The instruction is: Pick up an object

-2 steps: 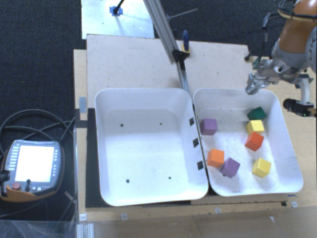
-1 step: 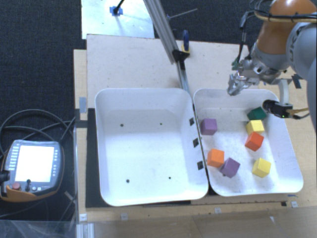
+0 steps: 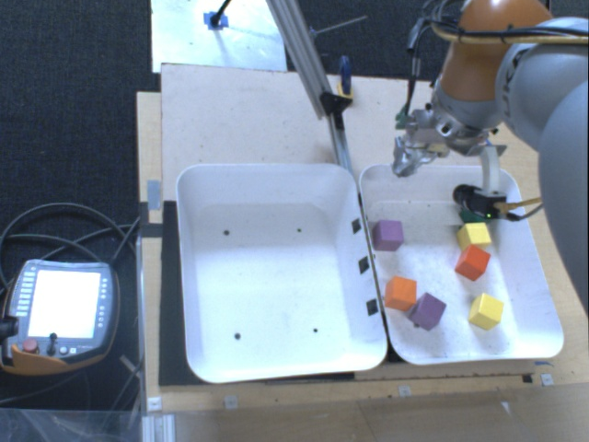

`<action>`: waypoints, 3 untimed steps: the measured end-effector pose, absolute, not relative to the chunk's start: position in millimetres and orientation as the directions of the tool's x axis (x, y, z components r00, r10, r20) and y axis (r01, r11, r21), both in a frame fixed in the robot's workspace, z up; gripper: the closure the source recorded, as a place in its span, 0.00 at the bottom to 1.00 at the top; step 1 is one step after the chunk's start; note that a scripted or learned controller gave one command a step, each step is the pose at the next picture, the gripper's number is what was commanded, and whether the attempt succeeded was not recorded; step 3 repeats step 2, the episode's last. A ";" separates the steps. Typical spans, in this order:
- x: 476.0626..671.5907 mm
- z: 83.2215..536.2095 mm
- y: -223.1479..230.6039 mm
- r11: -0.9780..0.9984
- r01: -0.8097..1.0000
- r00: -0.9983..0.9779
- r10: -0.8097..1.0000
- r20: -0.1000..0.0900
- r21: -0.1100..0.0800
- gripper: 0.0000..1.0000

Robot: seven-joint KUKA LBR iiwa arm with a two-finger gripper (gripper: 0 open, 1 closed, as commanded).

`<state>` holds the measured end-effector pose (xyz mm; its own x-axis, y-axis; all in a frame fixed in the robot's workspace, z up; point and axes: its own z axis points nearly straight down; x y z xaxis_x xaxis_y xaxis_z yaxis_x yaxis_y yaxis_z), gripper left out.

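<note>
Cubes: six lie in the right bin [image 3: 552, 339], none lifted, so the pick, by my reading, is not yet begun; any one of them would serve as the object
Arm [image 3: 543, 72]: grey with an orange band, reaching in from the right; it sits high over the far edge of the right bin, apart from every cube
Left bin [image 3: 198, 247]: white, shallow, touching the right bin along a shared middle wall; no part in the task as things stand
Pendant [image 3: 57, 316]: a screened handset on the floor at the left, well apart from the bench; irrelevant to the pick
Gripper [image 3: 407, 161]: hangs above the far left corner of the right bin; nothing is visible between its fingers; whether they are spread or closed I cannot tell at this size
Purple cube [image 3: 387, 235]: nearest the gripper, near the middle wall
Orange cube [image 3: 400, 293]: just beside a second purple cube [image 3: 428, 310], nearly touching
Red cube [image 3: 472, 261]: just below a yellow cube [image 3: 475, 235]
Low yellow cube [image 3: 486, 310]: near the front right
Left to do: descend, close on a cube, lift; all of it remains
</note>
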<state>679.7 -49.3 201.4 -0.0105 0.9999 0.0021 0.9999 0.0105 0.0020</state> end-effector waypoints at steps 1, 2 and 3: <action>670.8 213.6 7.4 0.011 1.000 -0.011 1.000 0.002 0.002 1.00; 678.2 212.2 66.2 0.012 1.000 -0.012 1.000 0.003 0.003 1.00; 678.2 212.2 66.2 0.012 1.000 -0.012 1.000 0.003 0.003 1.00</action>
